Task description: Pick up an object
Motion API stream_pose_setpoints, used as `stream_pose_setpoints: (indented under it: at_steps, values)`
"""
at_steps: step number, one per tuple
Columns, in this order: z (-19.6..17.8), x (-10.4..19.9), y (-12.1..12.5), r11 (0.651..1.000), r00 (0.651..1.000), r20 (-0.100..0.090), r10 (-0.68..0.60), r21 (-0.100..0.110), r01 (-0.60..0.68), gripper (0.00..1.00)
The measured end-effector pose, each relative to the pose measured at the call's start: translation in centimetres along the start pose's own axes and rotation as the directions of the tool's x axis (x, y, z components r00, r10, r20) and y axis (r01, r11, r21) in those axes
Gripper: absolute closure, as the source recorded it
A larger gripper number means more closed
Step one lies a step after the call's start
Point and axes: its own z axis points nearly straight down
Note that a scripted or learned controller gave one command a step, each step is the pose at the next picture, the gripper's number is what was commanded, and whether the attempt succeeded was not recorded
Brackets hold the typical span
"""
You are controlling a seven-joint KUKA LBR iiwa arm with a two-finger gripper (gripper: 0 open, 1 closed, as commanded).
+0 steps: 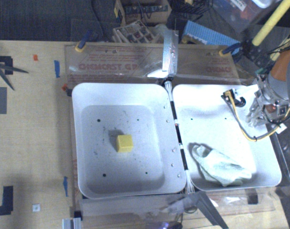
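A small yellow block [125, 143] lies near the middle of the left bin [88, 104]. A crumpled white and pale green cloth [222, 166] rests at the front of the right bin [207, 104]. My gripper [260, 114] hangs over the right bin's right edge, well apart from the cloth and far from the block. Nothing is visibly held in it. A yellow cable [240, 123] loops from the gripper across the bin to a black fitting [229, 98].
A clear plastic sheet [116, 63] and a metal divider [170, 56] stand behind the bins. Clutter, a blue pad [202, 32] and a yellow pole [274, 15] sit at the back. The wooden bench [25, 142] stretches to the left.
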Motion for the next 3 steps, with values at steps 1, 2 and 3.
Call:
stream_pose_setpoints:
  at_steps: [1, 2, 3]
  values:
    - [0.8, 1.8, 0.4, 1.000, 1.000, -0.003, -0.018, -0.003, 0.018, 1.00]
    - [0.1, 1.9, 0.4, 1.000, 1.000, -0.003, -0.003, -0.003, 0.003, 1.00]
    - [-0.8, 0.5, 0.1, 1.000, 1.000, 0.000, -0.005, -0.001, 0.005, 1.00]
